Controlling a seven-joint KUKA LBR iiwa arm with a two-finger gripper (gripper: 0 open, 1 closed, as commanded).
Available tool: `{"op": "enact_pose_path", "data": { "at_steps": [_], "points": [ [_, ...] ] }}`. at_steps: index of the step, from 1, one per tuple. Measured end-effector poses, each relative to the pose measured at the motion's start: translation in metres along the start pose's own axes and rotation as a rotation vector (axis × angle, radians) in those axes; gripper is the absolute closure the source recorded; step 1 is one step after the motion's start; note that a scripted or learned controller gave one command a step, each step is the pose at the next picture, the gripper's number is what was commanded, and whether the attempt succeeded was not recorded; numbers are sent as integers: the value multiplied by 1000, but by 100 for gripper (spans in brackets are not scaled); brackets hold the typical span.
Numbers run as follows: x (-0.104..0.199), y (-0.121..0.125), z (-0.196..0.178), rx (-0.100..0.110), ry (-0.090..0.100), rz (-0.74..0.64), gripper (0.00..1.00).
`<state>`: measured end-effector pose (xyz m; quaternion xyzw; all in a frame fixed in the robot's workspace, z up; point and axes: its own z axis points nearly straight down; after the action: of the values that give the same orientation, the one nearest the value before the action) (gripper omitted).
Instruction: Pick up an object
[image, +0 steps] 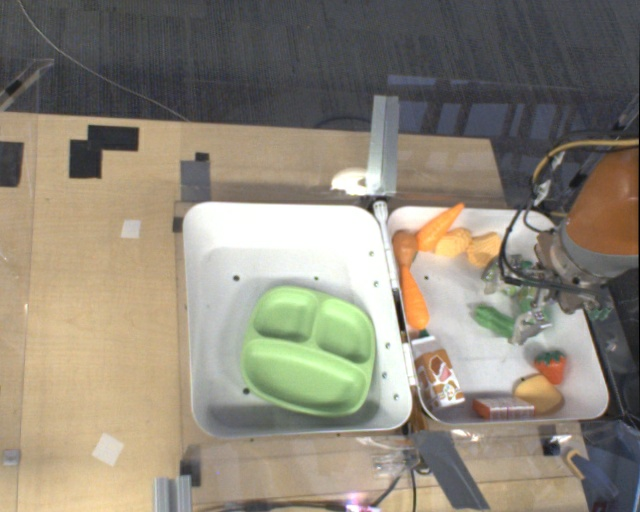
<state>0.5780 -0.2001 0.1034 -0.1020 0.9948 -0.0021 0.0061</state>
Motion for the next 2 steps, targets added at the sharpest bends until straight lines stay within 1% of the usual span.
{"op": "enact_pose_path", "data": {
  "at_steps": [1, 2],
  "points": [
    [-96, 8, 15, -1, 6, 44, 0],
    [-15, 13, 14, 0, 0, -13, 0]
  ]
}}
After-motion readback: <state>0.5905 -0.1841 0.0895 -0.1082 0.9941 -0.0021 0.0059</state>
